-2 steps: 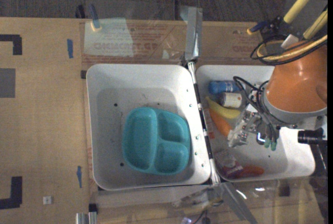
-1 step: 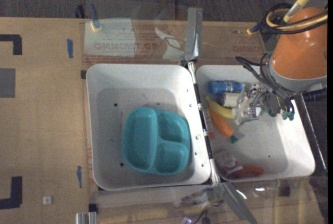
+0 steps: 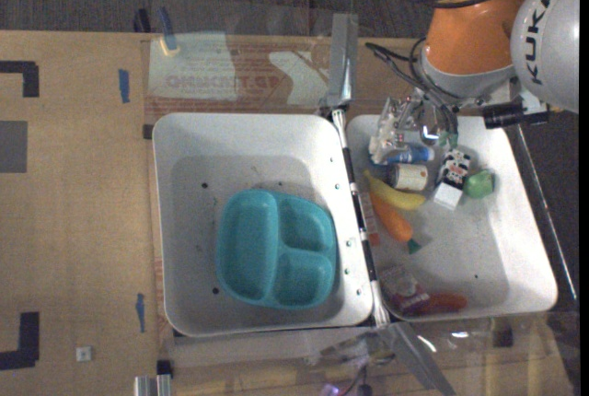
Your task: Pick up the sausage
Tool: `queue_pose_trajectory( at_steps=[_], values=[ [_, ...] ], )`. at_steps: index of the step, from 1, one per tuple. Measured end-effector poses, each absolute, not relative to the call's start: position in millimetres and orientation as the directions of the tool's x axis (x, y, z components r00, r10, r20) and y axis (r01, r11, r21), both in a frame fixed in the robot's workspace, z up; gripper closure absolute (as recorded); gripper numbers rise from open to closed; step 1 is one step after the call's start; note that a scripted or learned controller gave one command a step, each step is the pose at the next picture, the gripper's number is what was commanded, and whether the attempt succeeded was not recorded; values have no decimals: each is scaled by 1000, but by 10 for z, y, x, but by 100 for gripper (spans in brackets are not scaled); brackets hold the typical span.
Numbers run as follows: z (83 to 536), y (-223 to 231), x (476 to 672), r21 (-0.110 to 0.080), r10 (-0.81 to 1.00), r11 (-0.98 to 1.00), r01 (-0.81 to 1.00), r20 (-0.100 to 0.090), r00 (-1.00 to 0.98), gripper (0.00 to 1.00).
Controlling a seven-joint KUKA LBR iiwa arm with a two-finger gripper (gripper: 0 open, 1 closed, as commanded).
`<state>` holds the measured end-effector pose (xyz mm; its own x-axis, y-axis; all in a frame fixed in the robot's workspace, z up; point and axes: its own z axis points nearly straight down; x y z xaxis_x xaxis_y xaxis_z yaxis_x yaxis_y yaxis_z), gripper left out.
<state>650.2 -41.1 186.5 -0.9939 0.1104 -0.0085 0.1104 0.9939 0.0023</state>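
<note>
The sausage is a short red-brown link lying flat near the front wall of the right bin. Beside its left end lies a small pinkish packet. My gripper hangs over the back left part of the same bin, far from the sausage, above a small can and a blue-topped item. Its fingers stand apart with nothing between them.
A banana and a carrot lie by the bin's left wall. A cow-print carton and a green piece sit further right. The left bin holds a teal divided plate.
</note>
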Motion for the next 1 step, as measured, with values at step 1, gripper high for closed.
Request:
queue_pose_trajectory(
  at_steps=[1],
  values=[
    [2220,-353,5698,1,-211,978,-211,-4,-977,100]
  ],
)
